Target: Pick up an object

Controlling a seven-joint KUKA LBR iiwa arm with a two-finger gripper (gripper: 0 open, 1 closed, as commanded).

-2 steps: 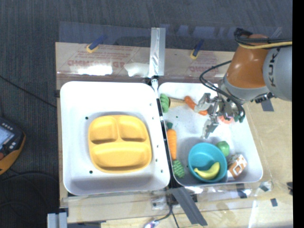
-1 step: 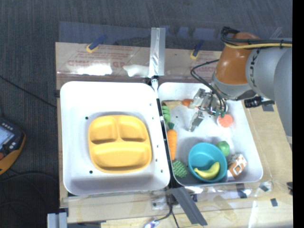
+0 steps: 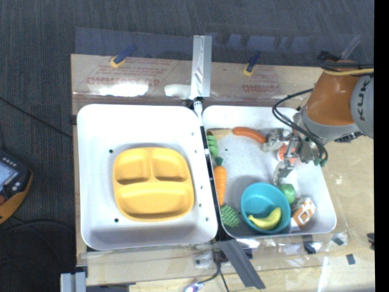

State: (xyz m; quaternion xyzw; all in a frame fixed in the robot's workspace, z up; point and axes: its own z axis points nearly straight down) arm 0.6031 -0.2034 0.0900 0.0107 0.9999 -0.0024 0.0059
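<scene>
My gripper (image 3: 287, 160) hangs low over the right bin (image 3: 246, 162), near its back right part, below the arm's orange band (image 3: 331, 102). A small red-orange piece (image 3: 286, 155) shows right at the gripper, and I cannot tell whether it is held. Just left of the gripper, by the back wall, lies a long orange pepper (image 3: 249, 134). In front of the gripper stands a blue bowl (image 3: 256, 199) with a banana (image 3: 268, 218) in it. A green round item (image 3: 288, 193) sits between the bowl and the gripper.
Along the right bin's left wall lie a green vegetable (image 3: 212, 146), a carrot (image 3: 220, 184) and a green bumpy piece (image 3: 229, 216). An orange-and-white box (image 3: 304, 212) sits in the front right corner. The left bin (image 3: 97, 123) holds a yellow divided plate (image 3: 153, 184).
</scene>
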